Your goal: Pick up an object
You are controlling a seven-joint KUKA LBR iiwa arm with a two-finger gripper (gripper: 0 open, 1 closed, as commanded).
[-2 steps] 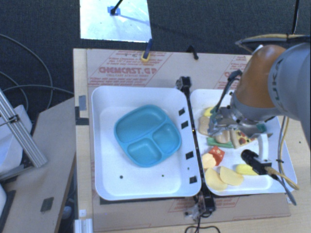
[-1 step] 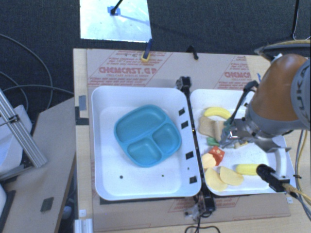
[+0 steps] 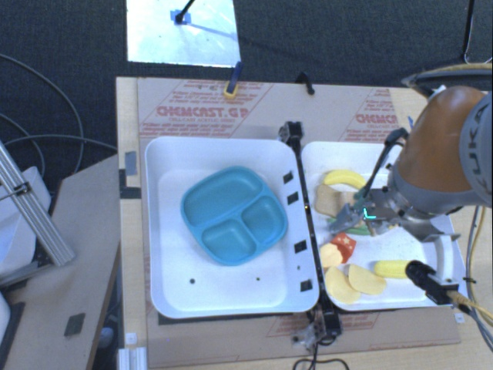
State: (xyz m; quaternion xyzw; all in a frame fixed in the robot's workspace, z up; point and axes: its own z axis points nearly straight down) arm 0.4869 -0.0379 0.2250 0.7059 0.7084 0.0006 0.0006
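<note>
Left bin [image 3: 166, 284]: we see a blue divided plate [image 3: 233, 214] lying in it.
Right bin [image 3: 408, 299]: we count a banana [image 3: 343, 178], a tan piece [image 3: 326, 200], a red piece [image 3: 343, 247], pale yellow slices [image 3: 350, 281] and a yellow piece [image 3: 390, 268].
Claw [image 3: 348, 218]: low over the right bin, just beside the tan piece; whether it is released or clenched we cannot tell.
Arm [image 3: 439, 160]: we see it reaching in from the right.
</note>
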